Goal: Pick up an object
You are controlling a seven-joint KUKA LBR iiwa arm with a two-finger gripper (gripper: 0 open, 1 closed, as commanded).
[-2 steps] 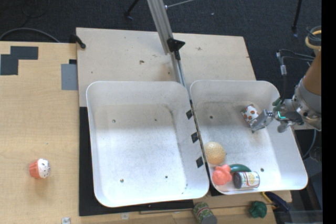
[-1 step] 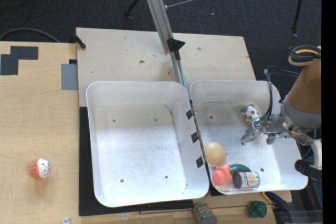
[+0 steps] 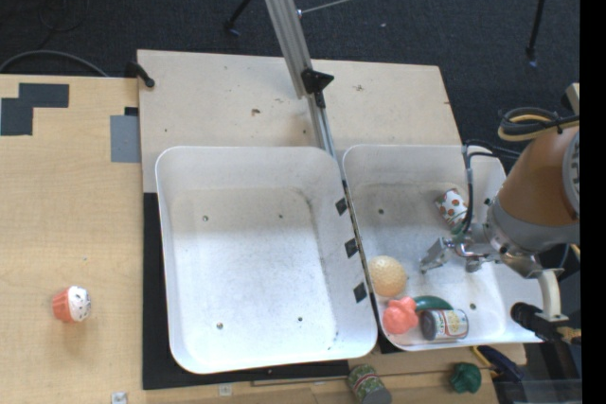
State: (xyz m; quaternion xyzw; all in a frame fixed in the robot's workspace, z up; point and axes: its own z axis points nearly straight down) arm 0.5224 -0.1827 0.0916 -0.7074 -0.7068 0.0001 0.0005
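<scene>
End effector (image 3: 437,257) spread wide, holding nothing, over right bin (image 3: 407,167) beside tan ball (image 3: 387,274), pink toy (image 3: 401,316), small jar (image 3: 445,324).

No legible txt or labels.

Two bins side by side: left bin (image 3: 189,203), right bin (image 3: 398,167). In the right bin, a ball (image 3: 387,274) lies beside the dividing wall; a soft toy (image 3: 400,316) and a can (image 3: 444,324) sit nearer the front rim; a small figure (image 3: 452,202) lies farther back.
</scene>
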